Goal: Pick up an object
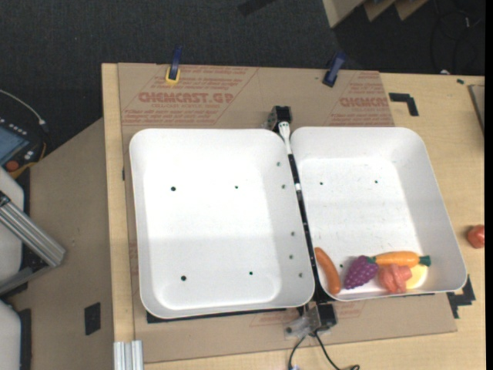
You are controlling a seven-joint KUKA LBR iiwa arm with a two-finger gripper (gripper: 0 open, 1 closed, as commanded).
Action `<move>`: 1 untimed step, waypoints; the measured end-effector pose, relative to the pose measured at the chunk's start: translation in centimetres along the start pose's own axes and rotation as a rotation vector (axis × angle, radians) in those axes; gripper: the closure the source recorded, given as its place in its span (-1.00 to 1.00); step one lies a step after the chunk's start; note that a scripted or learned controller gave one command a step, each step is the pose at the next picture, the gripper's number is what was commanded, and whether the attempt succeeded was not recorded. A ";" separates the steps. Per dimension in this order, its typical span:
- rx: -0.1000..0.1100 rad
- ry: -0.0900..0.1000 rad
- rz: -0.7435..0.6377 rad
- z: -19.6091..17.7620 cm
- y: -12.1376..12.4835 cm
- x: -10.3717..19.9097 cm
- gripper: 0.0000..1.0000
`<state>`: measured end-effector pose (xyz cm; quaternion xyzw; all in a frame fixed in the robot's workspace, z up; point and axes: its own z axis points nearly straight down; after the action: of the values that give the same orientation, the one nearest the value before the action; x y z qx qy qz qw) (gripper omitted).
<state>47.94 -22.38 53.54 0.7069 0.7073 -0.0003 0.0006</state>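
Clustered along the right bin's point(431, 176) near edge: toy sausage point(327, 270) at the near-left corner, long axis near-to-far; then grapes point(360, 272), carrot point(398, 258) lying crosswise. Pincer state: cannot tell. Left bin point(146, 206) beside.

left bin point(154, 230) – open floor | right bin point(431, 199) – toys point(373, 270) crowd near edge, rest open
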 end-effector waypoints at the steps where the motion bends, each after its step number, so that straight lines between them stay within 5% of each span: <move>1: 0.000 0.000 0.000 0.0 0.0 0.0 1.00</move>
<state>47.94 -22.38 53.54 0.7069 0.7073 -0.0003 0.0006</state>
